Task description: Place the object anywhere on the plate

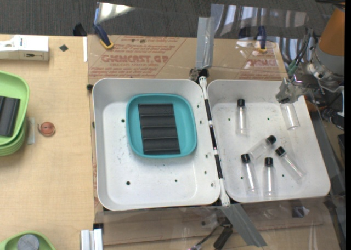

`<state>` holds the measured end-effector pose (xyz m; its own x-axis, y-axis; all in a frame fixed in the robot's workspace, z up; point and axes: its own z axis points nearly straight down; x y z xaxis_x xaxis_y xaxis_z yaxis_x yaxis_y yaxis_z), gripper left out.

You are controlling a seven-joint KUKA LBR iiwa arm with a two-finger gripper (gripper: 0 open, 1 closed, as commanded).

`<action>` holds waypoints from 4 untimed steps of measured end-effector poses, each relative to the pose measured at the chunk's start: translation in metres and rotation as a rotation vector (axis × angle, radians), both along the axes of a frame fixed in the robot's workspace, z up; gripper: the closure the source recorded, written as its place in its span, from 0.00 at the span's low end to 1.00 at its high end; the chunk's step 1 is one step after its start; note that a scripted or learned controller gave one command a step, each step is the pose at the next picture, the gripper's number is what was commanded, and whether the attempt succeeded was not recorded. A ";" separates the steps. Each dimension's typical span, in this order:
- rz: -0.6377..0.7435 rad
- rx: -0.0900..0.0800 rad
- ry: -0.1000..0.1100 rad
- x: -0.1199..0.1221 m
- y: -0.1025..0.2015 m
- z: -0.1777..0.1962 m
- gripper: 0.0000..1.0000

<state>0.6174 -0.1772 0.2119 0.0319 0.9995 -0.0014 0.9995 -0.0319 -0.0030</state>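
Clear vials with black caps lie loose in the right bin [307,188] — four toward five o'clock, one [240,115] nearer eleven. At nine o'clock from them the teal plate [189,128] bears only its dark ribbed insert, so placing is not yet done. Farthest, at one o'clock, the gripper [289,94] hangs above a vial [289,116] — clamped or not, I cannot tell.

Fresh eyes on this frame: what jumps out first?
The teal plate in the left bin, with a ribbed black insert lying on it. Next, the clear vials with black caps scattered across the right bin. At the right bin's upper right corner the end effector sits above another vial.
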 end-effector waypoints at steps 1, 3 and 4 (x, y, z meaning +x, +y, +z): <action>0.134 0.001 0.000 -0.010 0.074 -0.021 1.00; 0.296 0.001 -0.001 0.038 0.177 -0.016 1.00; 0.351 0.001 -0.001 -0.021 0.224 -0.017 1.00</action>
